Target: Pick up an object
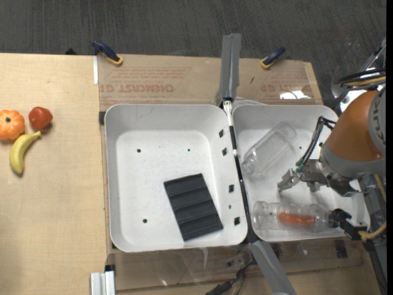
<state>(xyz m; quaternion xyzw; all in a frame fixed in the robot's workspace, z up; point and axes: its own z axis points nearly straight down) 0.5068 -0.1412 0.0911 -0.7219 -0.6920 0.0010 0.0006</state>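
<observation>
On the bench's far left lie an orange (10, 125), a red fruit (40, 118) touching it, and a banana (22, 152) just below them; two clamps (107, 52) (272, 56) grip the cardboard's (147, 82) far edge. The left bin (123, 183) holds a black ribbed block (193, 206), lying flat and skewed, toward its near right. In the right bin (310, 114) a clear bottle (269, 148) lies slantwise near the middle; a second clear bottle (290, 217), with something orange-red inside, lies along the near wall. The gripper (295, 180) hangs between the two bottles, over bare bin floor; whether it is open or closed cannot be told; nothing shows between its tips.
</observation>
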